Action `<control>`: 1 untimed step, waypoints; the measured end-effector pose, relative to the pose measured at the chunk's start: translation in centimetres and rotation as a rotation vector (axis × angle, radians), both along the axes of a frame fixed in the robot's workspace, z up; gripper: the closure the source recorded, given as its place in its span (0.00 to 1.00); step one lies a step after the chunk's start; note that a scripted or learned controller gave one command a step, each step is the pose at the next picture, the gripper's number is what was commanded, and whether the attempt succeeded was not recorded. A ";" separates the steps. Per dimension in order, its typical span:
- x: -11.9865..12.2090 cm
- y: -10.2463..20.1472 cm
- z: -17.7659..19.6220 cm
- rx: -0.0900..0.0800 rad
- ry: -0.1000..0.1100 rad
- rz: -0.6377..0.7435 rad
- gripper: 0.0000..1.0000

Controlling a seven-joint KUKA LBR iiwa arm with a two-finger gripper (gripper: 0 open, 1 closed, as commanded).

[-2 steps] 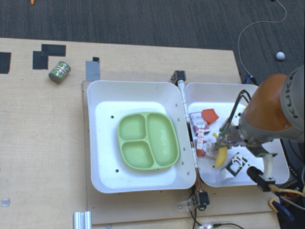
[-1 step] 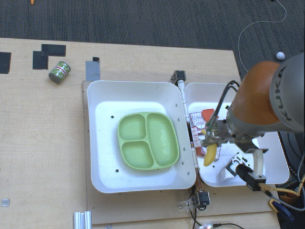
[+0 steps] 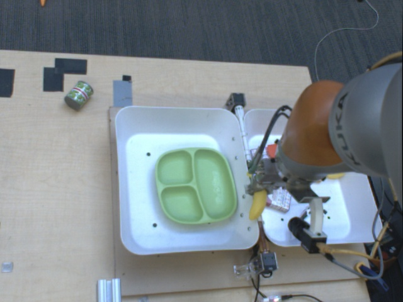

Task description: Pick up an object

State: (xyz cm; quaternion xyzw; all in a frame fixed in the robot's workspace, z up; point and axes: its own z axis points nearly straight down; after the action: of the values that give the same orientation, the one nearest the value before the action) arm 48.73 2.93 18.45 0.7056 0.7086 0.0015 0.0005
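Note:
My gripper (image 3: 262,182) hangs low over the left edge of the right bin (image 3: 352,228), mostly hidden under the grey wrist and orange band. A yellow banana-shaped object (image 3: 256,206) lies just below it, against the wall between the two bins. Right beside it lies a small white packet with red print (image 3: 281,200). A red object (image 3: 272,150) peeks out behind the wrist in the right bin. A green divided plate (image 3: 196,185) lies flat in the middle of the left bin (image 3: 135,168).
A small green can (image 3: 79,95) lies on the bench at the far left, near black markers (image 3: 63,73). Cables and a connector (image 3: 264,263) lie along the bench's front edge. The arm covers much of the right bin.

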 end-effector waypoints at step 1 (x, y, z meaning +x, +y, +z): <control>2.9 -0.4 0.0 -0.001 0.001 0.002 1.00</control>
State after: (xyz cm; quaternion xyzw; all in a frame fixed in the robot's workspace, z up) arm 51.59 2.53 18.44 0.7049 0.7093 0.0011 0.0005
